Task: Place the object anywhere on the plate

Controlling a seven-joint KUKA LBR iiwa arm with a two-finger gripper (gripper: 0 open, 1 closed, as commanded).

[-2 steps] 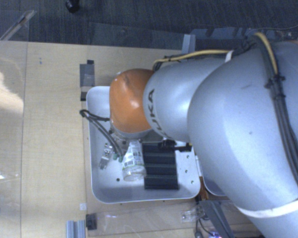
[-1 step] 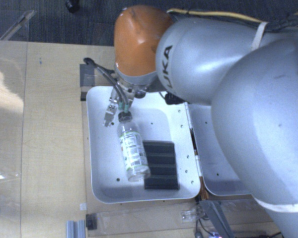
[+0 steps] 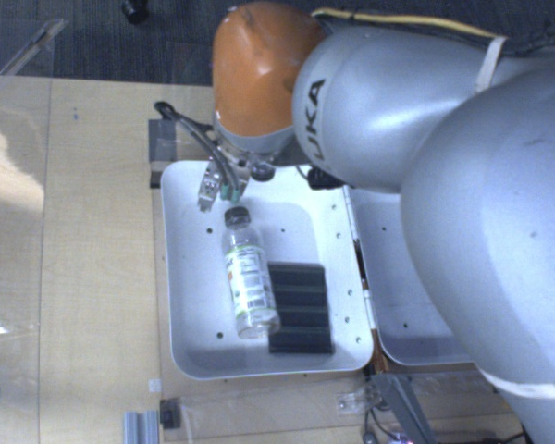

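Bottle (image 3: pixel 244 276) lies in left bin (image 3: pixel 180 248), touching black block (image 3: pixel 300 308). Gripper (image 3: pixel 217 188) hangs just above cap, holding nothing; finger spread unclear. Bottle likely light, slick, prone to rolling; mid-body grasp safest.

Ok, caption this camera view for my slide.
KUKA arm's gripper hovers above a clear bottle lying beside a black ridged block in the left white bin.

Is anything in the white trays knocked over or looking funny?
Yes. The clear plastic bottle is lying on its side in the left bin, cap toward the gripper, instead of standing up. It rests right beside a black ridged block. Nothing looks spilled or broken.
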